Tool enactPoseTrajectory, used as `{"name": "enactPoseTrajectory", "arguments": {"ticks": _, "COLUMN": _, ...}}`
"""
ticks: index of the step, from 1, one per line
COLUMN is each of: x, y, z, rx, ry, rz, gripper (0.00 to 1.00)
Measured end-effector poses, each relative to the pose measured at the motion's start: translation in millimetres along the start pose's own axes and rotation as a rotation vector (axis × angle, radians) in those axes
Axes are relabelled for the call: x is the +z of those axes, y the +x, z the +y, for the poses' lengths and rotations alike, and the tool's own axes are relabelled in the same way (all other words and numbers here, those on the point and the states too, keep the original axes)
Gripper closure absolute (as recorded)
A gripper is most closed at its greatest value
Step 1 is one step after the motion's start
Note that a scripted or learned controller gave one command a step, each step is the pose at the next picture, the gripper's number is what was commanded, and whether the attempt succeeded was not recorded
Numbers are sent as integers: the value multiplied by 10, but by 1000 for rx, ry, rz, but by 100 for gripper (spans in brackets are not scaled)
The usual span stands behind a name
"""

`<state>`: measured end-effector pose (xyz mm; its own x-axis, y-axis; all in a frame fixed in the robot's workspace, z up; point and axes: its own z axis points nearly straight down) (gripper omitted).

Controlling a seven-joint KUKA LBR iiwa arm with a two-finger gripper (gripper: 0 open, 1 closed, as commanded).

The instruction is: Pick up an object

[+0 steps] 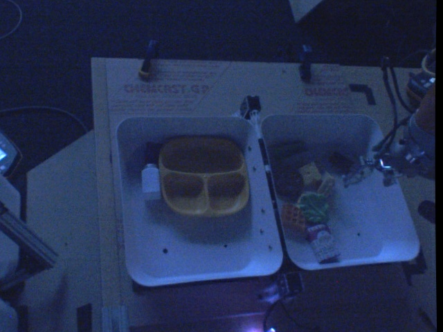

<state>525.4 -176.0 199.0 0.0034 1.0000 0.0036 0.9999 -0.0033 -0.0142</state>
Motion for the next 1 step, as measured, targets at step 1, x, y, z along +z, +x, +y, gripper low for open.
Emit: {"name": "enactPoseTrajectory", "arguments": {"ticks": 1, "x": -69, "y": 2, "z": 31, "rx": -3, "ry": -13, "rz": -3, "gripper": 0}}
